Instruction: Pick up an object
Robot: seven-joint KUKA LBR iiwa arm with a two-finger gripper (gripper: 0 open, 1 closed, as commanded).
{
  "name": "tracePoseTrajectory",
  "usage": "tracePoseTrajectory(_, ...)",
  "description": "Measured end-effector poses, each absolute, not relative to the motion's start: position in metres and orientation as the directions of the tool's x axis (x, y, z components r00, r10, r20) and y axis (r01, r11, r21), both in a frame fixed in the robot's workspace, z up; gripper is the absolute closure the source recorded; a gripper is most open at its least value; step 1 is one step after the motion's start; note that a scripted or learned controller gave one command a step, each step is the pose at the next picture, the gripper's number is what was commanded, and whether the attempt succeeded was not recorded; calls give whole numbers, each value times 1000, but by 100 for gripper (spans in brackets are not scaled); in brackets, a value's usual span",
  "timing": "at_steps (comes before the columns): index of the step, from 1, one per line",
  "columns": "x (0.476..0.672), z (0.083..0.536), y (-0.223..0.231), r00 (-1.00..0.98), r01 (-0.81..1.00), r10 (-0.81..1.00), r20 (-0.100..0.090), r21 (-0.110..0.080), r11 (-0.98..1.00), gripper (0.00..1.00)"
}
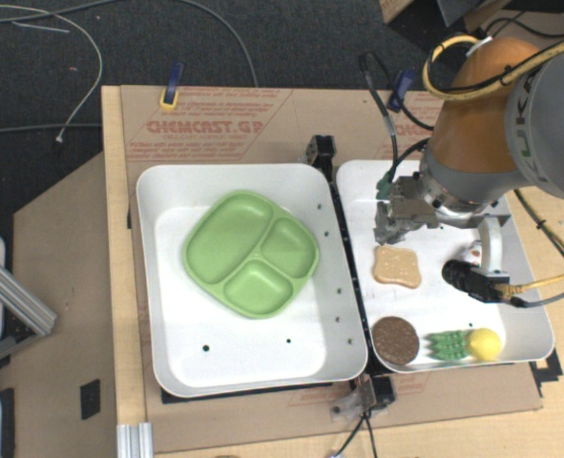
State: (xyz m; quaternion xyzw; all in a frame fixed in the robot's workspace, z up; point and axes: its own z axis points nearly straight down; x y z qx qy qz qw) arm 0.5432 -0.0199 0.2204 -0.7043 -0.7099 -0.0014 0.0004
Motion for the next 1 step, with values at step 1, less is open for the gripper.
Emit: tracePoseTrajectory(1,561,214,25,-5,1000,1000,1,1,5,100)
